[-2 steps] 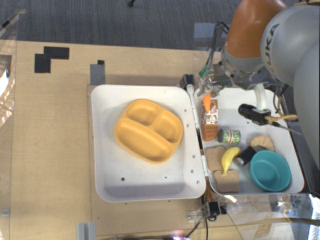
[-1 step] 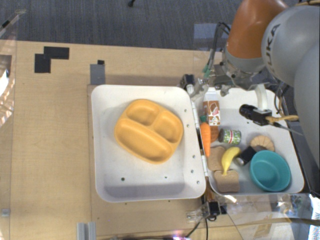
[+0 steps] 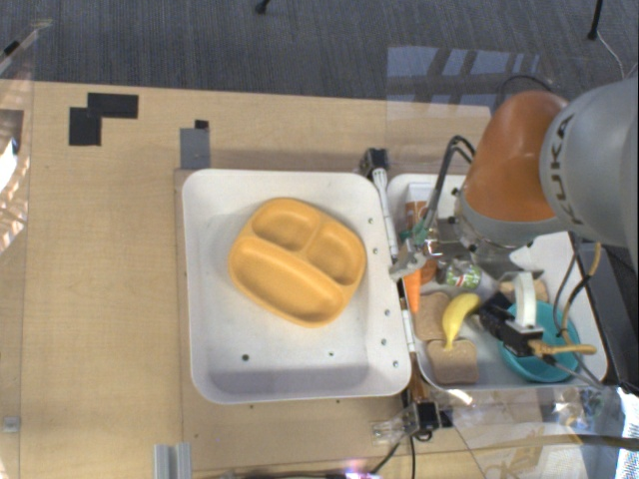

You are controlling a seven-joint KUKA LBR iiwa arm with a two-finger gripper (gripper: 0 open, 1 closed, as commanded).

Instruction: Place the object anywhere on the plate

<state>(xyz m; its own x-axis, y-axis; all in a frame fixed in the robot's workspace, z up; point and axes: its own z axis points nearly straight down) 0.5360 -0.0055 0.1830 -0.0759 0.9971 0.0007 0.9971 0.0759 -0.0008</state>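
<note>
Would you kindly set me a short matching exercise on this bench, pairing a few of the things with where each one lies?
Things:
1. yellow plate
2. banana
3. teal dish
4. arm

Places:
A. right bin, near its right side
B. reaching in from the right, above the right bin
C. alone in the left bin
D. right bin, lying across tan blocks

Pairs: 1-C, 2-D, 3-A, 4-B
</note>
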